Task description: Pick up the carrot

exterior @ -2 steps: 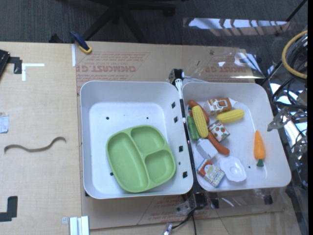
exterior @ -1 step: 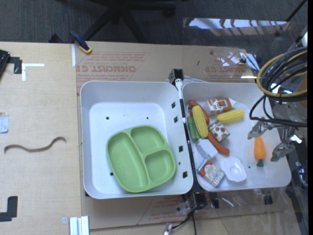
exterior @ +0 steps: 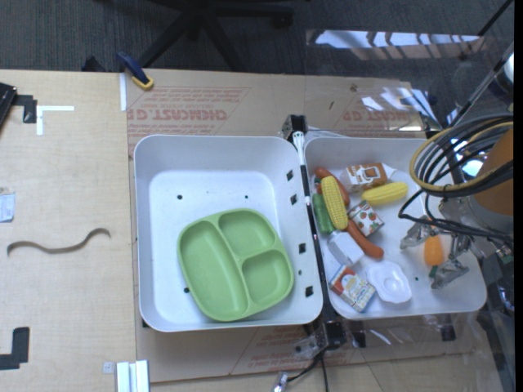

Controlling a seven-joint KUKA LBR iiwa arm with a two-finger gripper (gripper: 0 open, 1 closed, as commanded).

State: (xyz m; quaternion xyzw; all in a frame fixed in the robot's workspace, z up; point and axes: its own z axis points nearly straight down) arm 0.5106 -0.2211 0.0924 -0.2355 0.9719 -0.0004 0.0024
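Note:
The carrot [exterior: 434,251], a short orange piece, is over the right side of the right bin [exterior: 474,300]. My gripper [exterior: 433,256] reaches in from the right, below the orange band of the arm. One finger [exterior: 415,237] stands at the carrot's upper left and the other at its lower right, both touching it. The gripper is shut on the carrot. I cannot tell whether the carrot rests on the bin floor or hangs just above it.
The right bin also holds a corn cob [exterior: 333,201], a yellow banana-like piece [exterior: 386,192], a red sausage [exterior: 365,242], small cartons [exterior: 366,175] and a white cup [exterior: 391,284]. A green divided plate [exterior: 235,261] lies in the left bin [exterior: 155,219]. Black cables [exterior: 445,158] loop above the arm.

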